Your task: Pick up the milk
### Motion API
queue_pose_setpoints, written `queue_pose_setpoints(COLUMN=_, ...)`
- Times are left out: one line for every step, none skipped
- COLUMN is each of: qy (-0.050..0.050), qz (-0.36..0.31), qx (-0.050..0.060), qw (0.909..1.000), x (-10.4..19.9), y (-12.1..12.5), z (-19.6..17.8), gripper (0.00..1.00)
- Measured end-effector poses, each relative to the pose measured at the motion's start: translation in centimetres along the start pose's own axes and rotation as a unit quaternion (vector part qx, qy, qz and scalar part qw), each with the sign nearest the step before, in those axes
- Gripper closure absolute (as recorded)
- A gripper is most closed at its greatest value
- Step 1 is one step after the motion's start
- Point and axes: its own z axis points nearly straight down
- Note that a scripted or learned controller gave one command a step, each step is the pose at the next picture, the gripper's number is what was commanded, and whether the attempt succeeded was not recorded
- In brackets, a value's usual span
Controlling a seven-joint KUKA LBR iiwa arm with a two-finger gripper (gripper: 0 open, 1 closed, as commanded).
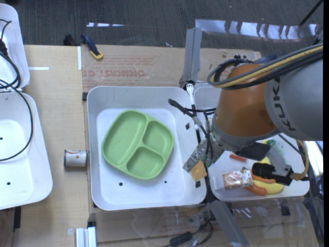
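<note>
1. Misidentification worries me most. I cannot say for certain which thing is the milk. The arm (247, 107) covers much of the right bin (257, 195), so I judge the milk may lie beneath it. A small tan block (198, 172) at the tip of the tool (198, 161) is the other candidate, but it is too small to read.

2. Tool state is unclear. I cannot tell whether the tool is open, closed or gripping anything, because the wrist hides it from above. A lift from here could come up with nothing, or with the wrong thing.

3. Rim collision is likely. The tool hangs over the wall between the bins, at 3 o'clock from the green plate (138, 144) and on the 3 o'clock edge of the left bin (95, 138). A straight descent could hit that wall or pin the tan block against it.

4. Clutter in the right bin could spoil a grasp. A snack packet (237, 179) lies at 4 o'clock from the tool, among yellow and orange pieces that touch one another. A grasp there could take a neighbour along or push the target aside.

5. Cable snagging is possible. Black cables (193, 112) run at 12 o'clock from the tool, close to the wrist, and a turn could drag them across the bins.

6. A small can (75, 158) lies on the surface (56, 86) at 9 o'clock from the left bin, well away from the tool. If that is the target, this approach is wasted.
</note>
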Motion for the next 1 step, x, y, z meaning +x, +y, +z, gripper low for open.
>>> queue_pose_setpoints(qy=-0.001, qz=0.028, qx=-0.001, qw=0.9996, x=-2.42, y=-2.27, z=-0.51, gripper=1.00)
